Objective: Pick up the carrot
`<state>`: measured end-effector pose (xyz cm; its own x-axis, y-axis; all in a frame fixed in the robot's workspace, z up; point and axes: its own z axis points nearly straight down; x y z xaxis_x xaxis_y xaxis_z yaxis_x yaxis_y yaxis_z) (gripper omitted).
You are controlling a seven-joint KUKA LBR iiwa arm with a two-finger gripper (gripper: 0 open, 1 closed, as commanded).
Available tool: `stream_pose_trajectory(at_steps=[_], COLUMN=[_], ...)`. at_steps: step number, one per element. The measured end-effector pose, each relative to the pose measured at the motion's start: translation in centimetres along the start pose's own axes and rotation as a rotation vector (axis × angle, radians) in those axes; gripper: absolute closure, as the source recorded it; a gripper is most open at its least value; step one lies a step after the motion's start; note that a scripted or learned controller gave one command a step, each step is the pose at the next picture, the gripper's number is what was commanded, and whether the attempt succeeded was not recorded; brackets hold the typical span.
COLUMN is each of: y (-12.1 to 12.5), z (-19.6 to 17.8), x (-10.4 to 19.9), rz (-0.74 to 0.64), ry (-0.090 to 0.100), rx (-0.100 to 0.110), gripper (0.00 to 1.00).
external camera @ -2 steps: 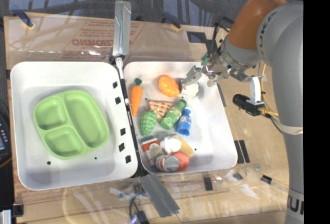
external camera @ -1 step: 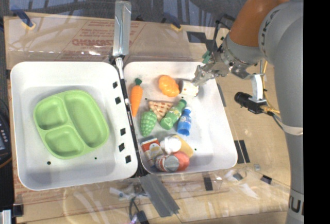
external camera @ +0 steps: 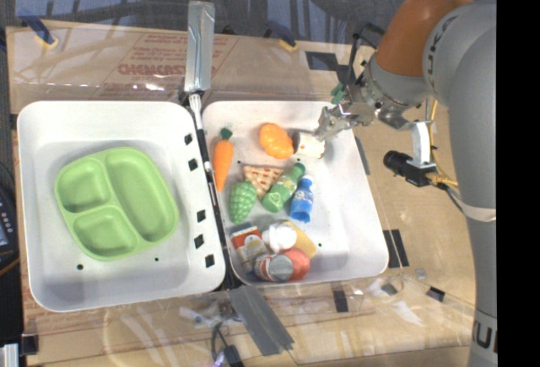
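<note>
While the arm (external camera: 447, 53) reaches in from the right, start at the near edge: the right bin (external camera: 359, 247) holds a huddle of toy groceries in its front corner, a small carton (external camera: 245, 244) beside a red-and-white round piece (external camera: 283, 266) and a white egg-like item (external camera: 281, 235). Just behind them comes the middle cluster: a green textured corn-like cob (external camera: 242, 201), a green bottle (external camera: 283, 189) lying tilted, a blue bottle (external camera: 302, 199) just beside it, and a waffle-patterned wedge (external camera: 261, 177) touching the green pieces.

Over in the left bin (external camera: 34, 272) a green divided plate (external camera: 116, 201) sits alone, three compartments, nothing in them.

Now the carrot (external camera: 222, 161). It lies in the right bin, hard against the left wall by the divider, orange body running front to back with its green top pointing away toward the far side. An orange round fruit (external camera: 275, 140) rests farther in, between carrot and arm, and a small cream-coloured block (external camera: 309, 145) lies just right of that fruit.

And the gripper (external camera: 331, 121)? It hovers at the far right side of the same bin, just above and beside that cream block, well apart from the carrot, with the orange fruit between them. Whether its jaws stand apart or together, I cannot tell from this angle; nothing shows clamped in it.

Farthest back, the desk (external camera: 101, 62) carries a clear taped sheet.
</note>
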<state>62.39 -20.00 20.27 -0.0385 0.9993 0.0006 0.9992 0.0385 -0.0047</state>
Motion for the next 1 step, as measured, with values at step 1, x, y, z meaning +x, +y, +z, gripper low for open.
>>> stream_pose_trajectory(at_steps=[1], y=[-2.48], z=[5.84], x=[-0.8], rz=[-0.112], ry=[0.001], rx=[0.0], gripper=[0.0])
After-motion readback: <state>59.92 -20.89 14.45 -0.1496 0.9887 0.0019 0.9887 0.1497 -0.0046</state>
